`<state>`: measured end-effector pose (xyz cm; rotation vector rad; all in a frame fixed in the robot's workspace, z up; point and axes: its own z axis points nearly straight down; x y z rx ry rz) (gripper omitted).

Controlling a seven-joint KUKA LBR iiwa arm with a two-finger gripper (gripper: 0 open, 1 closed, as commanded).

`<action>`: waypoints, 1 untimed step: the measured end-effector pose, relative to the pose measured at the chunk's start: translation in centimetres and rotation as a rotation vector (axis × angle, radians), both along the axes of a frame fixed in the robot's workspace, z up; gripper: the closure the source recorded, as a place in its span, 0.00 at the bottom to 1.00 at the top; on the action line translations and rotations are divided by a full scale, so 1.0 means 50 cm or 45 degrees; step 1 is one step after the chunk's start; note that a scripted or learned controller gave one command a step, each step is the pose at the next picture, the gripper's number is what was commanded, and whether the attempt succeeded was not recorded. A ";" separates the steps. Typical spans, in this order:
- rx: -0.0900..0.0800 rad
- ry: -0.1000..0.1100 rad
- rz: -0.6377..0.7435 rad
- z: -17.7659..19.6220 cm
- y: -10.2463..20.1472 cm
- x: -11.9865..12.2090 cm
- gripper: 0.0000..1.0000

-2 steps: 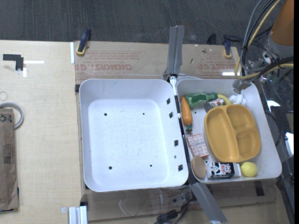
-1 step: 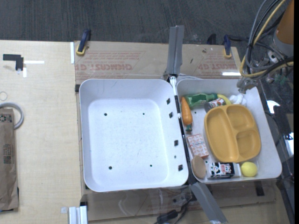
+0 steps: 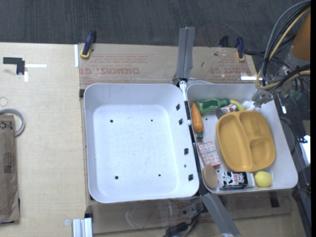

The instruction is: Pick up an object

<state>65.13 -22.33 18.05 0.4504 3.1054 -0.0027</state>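
Note:
The right bin holds a yellow divided plate, an orange carrot, and a green object beside a small yellow piece. Also in it are a printed packet, a brownish rounded item, a black-and-white carton and a yellow ball. My gripper hangs over the bin's far right corner, just beyond the plate's upper edge, amid cables. Nothing is visibly held in it.
The left bin lies beside the right one, with a grey post rising at the far end of their shared wall. Blue clamps pin the cardboard behind. A brown paper bag lies far left on the bench.

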 end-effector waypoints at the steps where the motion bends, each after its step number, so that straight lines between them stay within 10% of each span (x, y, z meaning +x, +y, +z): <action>1: 0.000 -0.003 0.111 0.094 0.058 0.001 1.00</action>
